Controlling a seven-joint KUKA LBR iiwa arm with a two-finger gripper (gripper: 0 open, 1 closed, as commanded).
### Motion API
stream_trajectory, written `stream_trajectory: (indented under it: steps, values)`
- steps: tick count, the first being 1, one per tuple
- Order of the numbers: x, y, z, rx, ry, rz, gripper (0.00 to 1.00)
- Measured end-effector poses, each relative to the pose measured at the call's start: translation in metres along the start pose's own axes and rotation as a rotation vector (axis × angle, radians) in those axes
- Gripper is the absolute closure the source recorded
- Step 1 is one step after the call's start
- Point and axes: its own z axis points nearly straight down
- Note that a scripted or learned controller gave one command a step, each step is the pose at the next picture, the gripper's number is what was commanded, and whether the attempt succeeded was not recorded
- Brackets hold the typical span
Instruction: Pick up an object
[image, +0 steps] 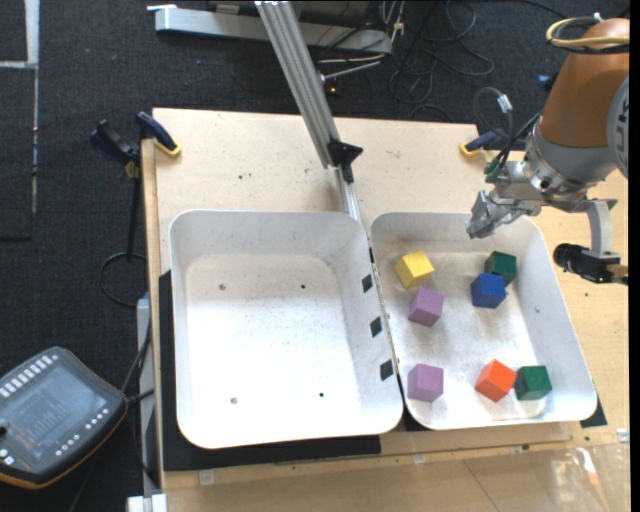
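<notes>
From the overhead camera I see the gripper (482, 224) hanging over the far edge of the right bin (560, 300); I cannot tell its state from here. In that bin lie a yellow cube (414, 268), two purple cubes (426, 306) (425, 382), a blue cube (488, 290) touching a dark green cube (501, 265), and near the front an orange cube (495, 380) beside a second green cube (533, 382). The left bin (200, 300) sits alongside.

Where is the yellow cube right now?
The yellow cube lies in the right bin, near its upper-left corner, just above one purple cube.
</notes>
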Motion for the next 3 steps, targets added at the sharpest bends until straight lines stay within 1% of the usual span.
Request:
stream_trajectory:
  steps: [1,2,3]
  values:
    - [0.054,-0.019,-0.006,-0.001,0.001,-0.002,1.0]
    - [0.11,-0.046,0.005,0.002,0.001,-0.003,1.0]
    - [0.161,-0.081,0.008,0.001,0.001,-0.002,1.0]
